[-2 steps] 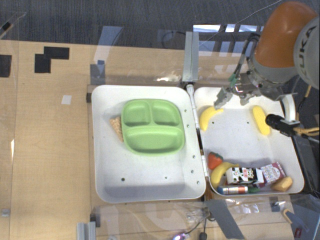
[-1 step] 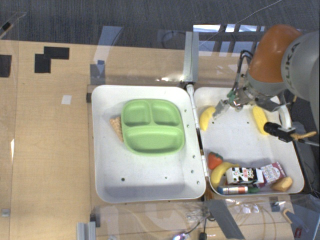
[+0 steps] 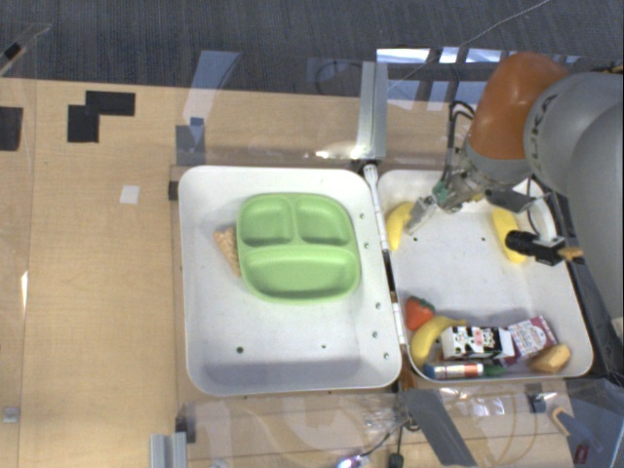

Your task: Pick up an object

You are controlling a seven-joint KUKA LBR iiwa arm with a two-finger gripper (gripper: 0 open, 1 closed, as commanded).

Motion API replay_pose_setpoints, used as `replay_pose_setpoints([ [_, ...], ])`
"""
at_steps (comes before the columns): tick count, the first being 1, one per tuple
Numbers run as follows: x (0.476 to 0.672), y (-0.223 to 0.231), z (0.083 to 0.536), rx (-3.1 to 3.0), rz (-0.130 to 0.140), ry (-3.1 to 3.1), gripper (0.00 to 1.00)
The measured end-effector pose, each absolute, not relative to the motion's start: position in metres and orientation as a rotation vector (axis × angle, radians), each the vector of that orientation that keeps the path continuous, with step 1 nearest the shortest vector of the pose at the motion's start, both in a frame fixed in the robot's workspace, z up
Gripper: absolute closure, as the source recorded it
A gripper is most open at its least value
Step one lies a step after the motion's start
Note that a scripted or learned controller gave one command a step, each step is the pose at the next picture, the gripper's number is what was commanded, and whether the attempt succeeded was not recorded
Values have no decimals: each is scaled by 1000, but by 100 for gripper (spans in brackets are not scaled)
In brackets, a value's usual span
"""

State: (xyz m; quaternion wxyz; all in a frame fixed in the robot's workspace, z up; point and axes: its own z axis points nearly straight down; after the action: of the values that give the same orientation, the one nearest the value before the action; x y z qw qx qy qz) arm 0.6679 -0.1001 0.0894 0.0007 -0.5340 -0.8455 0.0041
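Observation:
My gripper [image 3: 421, 213] hangs low over the upper left part of the right bin [image 3: 478, 281], at the end of the grey arm with the orange band [image 3: 502, 105]. Its tip sits right beside a yellow banana-shaped object [image 3: 396, 226] that lies against the bin's left wall. I see nothing held in it. A second yellow object [image 3: 508, 234] lies to the right, near a black fitting of the arm. Along the bin's front edge lie a red-orange item [image 3: 419, 312], another yellow banana shape [image 3: 427, 333], a small white carton [image 3: 475, 341], a marker [image 3: 463, 369], a maroon carton [image 3: 532, 336] and a yellow chunk [image 3: 552, 359].
The left bin [image 3: 283, 354] holds a green divided plate [image 3: 296, 246] with a tan cracker-like piece [image 3: 227, 250] tucked at its left edge. A metal divider [image 3: 382, 252] separates the bins. The arm's bulk covers the right bin's upper right corner.

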Motion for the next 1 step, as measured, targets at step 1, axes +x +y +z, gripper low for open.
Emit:
replay_pose_setpoints([
  [1,669,2,188,-1456,-9,-2794,0],
])
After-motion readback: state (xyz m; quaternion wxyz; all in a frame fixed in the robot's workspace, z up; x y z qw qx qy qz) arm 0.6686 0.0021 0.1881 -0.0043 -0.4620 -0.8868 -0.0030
